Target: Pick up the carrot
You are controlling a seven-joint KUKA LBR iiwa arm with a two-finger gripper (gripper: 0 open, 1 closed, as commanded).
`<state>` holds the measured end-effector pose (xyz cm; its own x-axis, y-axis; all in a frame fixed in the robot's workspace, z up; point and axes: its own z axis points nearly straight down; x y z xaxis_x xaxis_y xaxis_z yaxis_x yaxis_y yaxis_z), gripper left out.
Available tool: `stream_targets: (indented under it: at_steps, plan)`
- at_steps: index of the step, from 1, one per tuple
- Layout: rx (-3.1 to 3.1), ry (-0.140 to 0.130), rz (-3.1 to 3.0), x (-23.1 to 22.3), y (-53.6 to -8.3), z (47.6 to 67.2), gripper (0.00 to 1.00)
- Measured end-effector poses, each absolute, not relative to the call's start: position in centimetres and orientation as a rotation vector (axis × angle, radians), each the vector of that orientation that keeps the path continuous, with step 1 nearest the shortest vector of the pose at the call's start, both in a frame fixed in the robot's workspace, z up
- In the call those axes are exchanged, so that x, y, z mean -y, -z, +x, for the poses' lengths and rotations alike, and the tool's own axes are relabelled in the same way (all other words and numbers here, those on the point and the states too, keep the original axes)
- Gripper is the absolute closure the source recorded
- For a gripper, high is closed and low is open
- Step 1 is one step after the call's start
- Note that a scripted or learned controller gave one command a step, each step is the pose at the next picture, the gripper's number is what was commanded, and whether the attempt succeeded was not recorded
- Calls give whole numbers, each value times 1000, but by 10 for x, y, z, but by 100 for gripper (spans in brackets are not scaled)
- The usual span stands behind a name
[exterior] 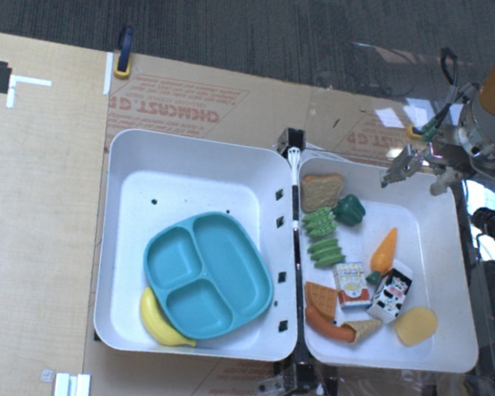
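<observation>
The carrot [384, 249] is a small orange cone lying in the right bin [432, 349], near its middle, with its tip pointing to the far side. My gripper [420, 170] hovers above the bin's far edge, up and to the right of the carrot, well apart from it. Its two dark fingers [398, 168] are spread apart with nothing between them.
Around the carrot lie a slice of bread [320, 190], a green broccoli piece [350, 210], a green pea pod [324, 236], two small cartons [372, 291], a sausage [330, 326] and a yellow round piece [415, 326]. The left bin [132, 166] holds a blue divided plate [207, 274] and a banana [160, 320].
</observation>
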<state>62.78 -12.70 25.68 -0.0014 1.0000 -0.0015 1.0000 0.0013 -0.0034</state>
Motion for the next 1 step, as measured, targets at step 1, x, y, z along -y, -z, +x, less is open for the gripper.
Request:
stream_targets:
  at_steps: [1]
  plan:
    - [2327,-3,-2109,137,-132,586,0]
